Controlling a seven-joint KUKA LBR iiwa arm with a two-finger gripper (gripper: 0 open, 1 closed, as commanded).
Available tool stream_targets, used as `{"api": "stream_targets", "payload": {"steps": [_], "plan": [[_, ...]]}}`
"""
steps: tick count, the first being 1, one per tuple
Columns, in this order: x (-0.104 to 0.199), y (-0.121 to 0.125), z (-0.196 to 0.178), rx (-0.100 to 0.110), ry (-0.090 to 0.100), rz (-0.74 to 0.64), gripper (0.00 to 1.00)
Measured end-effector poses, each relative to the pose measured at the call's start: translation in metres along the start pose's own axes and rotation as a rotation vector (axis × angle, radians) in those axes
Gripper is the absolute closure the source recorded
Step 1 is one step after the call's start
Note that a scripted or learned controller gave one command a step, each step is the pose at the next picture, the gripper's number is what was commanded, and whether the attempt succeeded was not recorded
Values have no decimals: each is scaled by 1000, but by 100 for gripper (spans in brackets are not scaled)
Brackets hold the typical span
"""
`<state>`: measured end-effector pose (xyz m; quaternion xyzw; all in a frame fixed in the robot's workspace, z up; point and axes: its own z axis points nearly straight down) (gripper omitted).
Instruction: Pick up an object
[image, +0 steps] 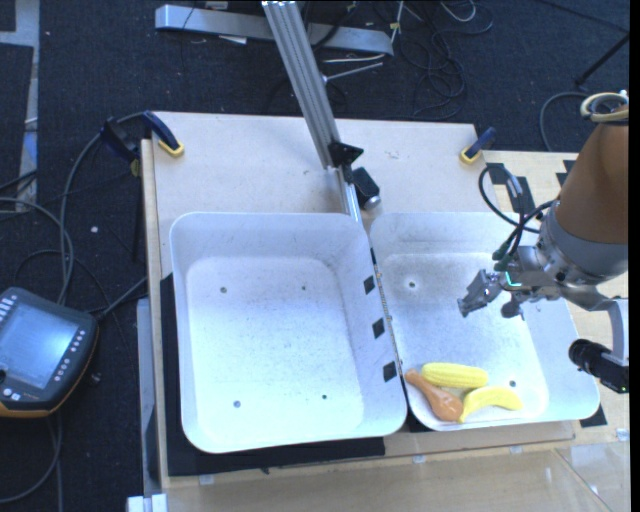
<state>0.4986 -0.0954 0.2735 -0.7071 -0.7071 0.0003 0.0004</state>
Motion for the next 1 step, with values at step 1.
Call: {"api": "stream_targets", "payload": {"steps": [1], "plan": [[0, 0, 0, 0, 0, 0, 0]]}}
